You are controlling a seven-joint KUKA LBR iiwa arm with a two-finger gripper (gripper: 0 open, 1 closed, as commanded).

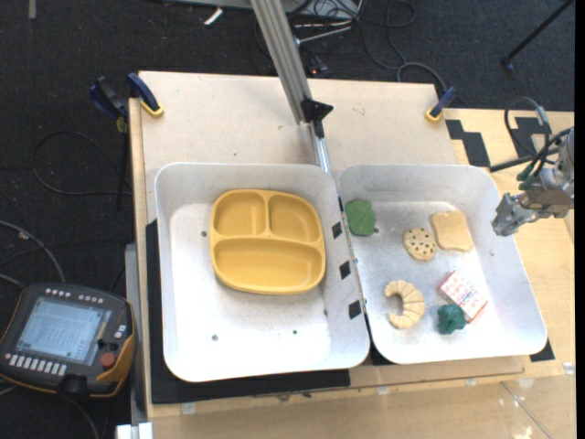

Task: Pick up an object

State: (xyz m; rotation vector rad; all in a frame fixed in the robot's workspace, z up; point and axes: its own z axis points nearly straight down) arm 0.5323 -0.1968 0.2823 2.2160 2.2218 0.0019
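Yellow plastic shows in the left bin (pixel 183 337): a divided tray (pixel 268 241) with three compartments, lying flat toward the far side. My pincer (pixel 512 216) hangs at the right edge of the right bin (pixel 512 327), over its rim about halfway along, and I cannot tell how it is set; nothing is visibly caught in it. The things I could pick all lie in the right bin. A green lump (pixel 360 217) sits far and left by the divider, a spotted cookie (pixel 420 243) and a tan slice of bread (pixel 452 230) lie side by side in the middle, and nearer lie a curled croissant (pixel 404 302), a pink-and-white packet (pixel 462 293) and a small teal piece (pixel 450 318) touching the packet's near corner.
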